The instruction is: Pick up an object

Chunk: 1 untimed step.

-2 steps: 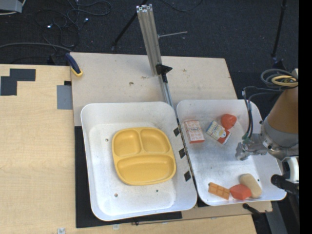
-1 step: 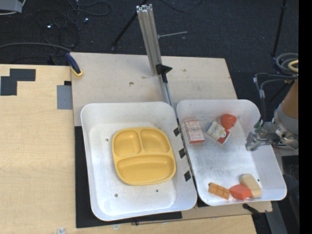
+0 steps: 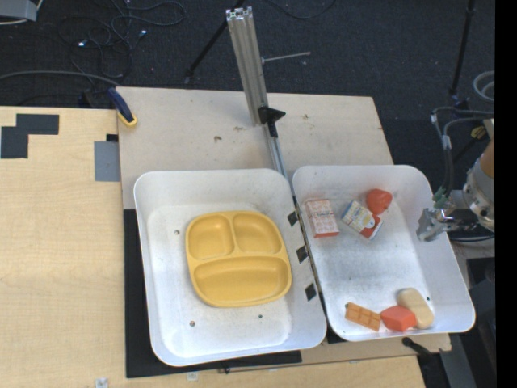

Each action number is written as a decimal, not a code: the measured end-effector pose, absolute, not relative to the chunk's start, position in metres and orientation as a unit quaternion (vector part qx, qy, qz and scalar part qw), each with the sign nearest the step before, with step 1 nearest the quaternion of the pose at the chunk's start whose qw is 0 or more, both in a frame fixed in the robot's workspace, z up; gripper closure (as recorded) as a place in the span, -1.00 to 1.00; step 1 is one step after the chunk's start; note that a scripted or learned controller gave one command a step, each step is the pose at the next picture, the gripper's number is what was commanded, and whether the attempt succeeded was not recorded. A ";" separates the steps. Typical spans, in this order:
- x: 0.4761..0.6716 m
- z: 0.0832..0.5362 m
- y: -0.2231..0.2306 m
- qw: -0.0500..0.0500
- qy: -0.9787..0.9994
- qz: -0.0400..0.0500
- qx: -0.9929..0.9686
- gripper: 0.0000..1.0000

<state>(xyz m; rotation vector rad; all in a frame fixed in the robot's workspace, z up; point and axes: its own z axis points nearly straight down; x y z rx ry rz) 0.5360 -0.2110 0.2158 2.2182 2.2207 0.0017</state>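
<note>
The right bin [image 3: 380, 297] holds several small items. A pink box [image 3: 321, 217] lies near its left wall. Beside it are a small blue and white carton [image 3: 359, 217] and a red-orange round piece [image 3: 378, 200]. At the front right lie an orange cracker-like slab [image 3: 363, 317], a red piece [image 3: 397, 318] and a beige oval piece [image 3: 415, 306]. My gripper [image 3: 430, 223] sits over the right rim of this bin, apart from all the items, with nothing seen in it.
The left bin [image 3: 161, 297] carries a yellow divided plate [image 3: 238, 258]. A metal post [image 3: 248, 63] rises behind the bins. Black clips [image 3: 301, 253] sit along the seam between the bins. Cables hang by the arm at the right.
</note>
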 end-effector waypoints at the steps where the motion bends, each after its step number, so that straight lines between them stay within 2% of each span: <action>1: 0.541 0.208 -0.161 -0.002 0.709 0.000 0.705 1.00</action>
